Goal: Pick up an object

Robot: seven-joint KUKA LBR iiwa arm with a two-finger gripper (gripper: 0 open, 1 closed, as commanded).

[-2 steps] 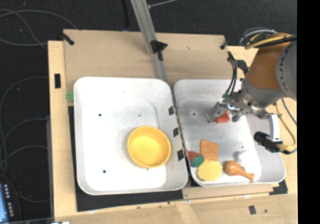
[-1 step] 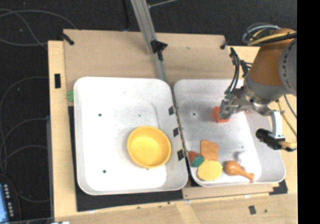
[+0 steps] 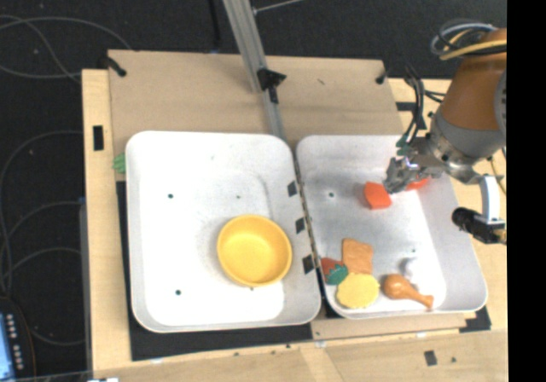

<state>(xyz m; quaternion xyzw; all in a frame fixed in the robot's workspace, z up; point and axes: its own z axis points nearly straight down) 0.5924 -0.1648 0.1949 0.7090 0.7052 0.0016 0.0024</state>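
Note:
My gripper (image 3: 397,176) hangs over the upper right part of the right bin (image 3: 452,278), reaching in from the right. An orange-red block (image 3: 377,195) lies just below and left of its fingertips, close to them; whether they touch is unclear. A thin red piece (image 3: 416,185) lies right beside the gripper. Along the bin's front lie an orange cracker-like slab (image 3: 357,255), a yellow round piece (image 3: 357,290), a small green and red piece (image 3: 333,270) and a brown drumstick-shaped toy (image 3: 406,289).
A yellow bowl (image 3: 253,250) sits in the left bin (image 3: 171,167). A metal pole (image 3: 247,31) slants up from between the bins at the back. Cables hang by the arm at the right.

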